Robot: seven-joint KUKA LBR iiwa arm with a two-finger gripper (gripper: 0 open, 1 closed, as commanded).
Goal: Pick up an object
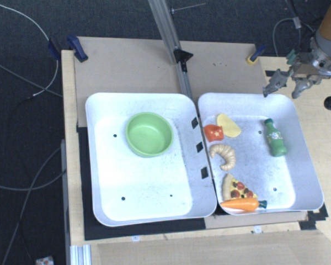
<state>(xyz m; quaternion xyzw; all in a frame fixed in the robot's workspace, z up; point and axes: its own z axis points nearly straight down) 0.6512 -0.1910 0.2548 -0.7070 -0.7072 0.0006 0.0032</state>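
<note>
The job is only at its start, as far as I can judge, because nothing is picked up yet. The claw [287, 85] hangs up by the far right corner of the right bin [298, 197], just over its back rim, and its two fingers are spread apart with nothing between them. All the toys lie on the floor of that bin, and none of them touches the claw. The nearest one is the green bottle [275, 138], which lies flat just below the claw and a little toward the front of the bench. Farther off to the claw's left sit the yellow chip [229, 125] and the small red toy [213, 132], side by side and touching. Below those comes the curved croissant [224, 154], then the pizza slice [236, 189], and last the orange carrot [241, 205] at the front rim, well apart from the claw. The green bowl [149, 133] sits alone in the left bin [107, 203], far to the claw's left (too wide for an easy pinch, I think). What is left is nearly everything: choose a toy, go down over it, squeeze it and lift it up.
</note>
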